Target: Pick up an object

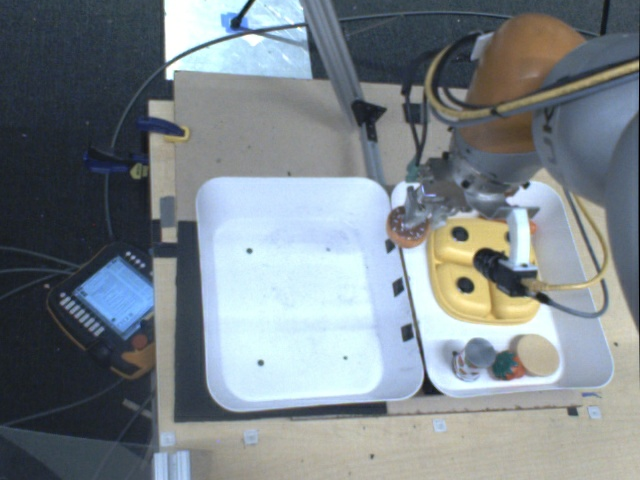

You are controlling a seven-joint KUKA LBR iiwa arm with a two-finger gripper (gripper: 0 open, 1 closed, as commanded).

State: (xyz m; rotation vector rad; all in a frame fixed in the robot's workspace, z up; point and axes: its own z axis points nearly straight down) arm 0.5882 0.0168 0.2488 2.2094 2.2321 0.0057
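Small brown round object (pixel 406 230) at the top-left corner of the right bin (pixel 590 363), hard against the wall shared with the left bin (pixel 290 293). Directly beneath the gripper (pixel 418 204), apparently touching its tip; whether gripped or merely touched, cannot tell. Just right: yellow moulded block (pixel 478 268). Along the near wall: grey piece (pixel 478 350), red-and-green piece (pixel 507 367), tan disc (pixel 538 353). Probably a straight lift next, clear of the wall.

Yellow tray (pixel 482 273) lies in the right bin (pixel 592 353), beside the left bin (pixel 230 298).
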